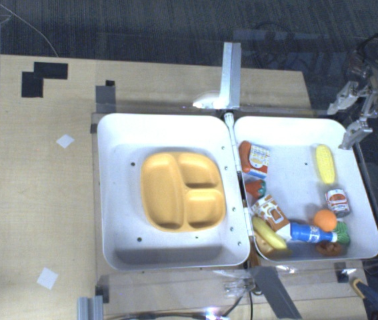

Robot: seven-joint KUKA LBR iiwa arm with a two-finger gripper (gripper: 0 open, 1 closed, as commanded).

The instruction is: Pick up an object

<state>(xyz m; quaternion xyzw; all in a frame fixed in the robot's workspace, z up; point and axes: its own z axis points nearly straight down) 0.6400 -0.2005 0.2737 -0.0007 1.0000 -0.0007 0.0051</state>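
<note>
The pale wooden desk (42, 199) carries two shallow white bins side by side. The left bin (119, 179) holds a yellow divided tray (181, 190) lying flat near its middle, with one long compartment on the left and two smaller ones on the right. The right bin (295, 145) holds the small things to pick from, mostly gathered along its left wall and near edge. The arm reaches in from the right, and its hand (355, 115) hangs above the far right corner of the right bin, its two metal fingers spread apart with nothing between them. Just below and left of the hand, a yellow corn cob (325, 163) lies lengthwise, apart from the rest. Along the near edge a blue and white bottle (311, 233) lies on its side, with a banana (269, 234) to its left and an orange ball (325, 220) touching it on the right. A small red-labelled can (337, 201) stands just beyond the ball. Against the left wall a red packet (255, 159) lies flat, and nearer, a brown and white carton (271, 210) rests tilted beside the banana.
</note>
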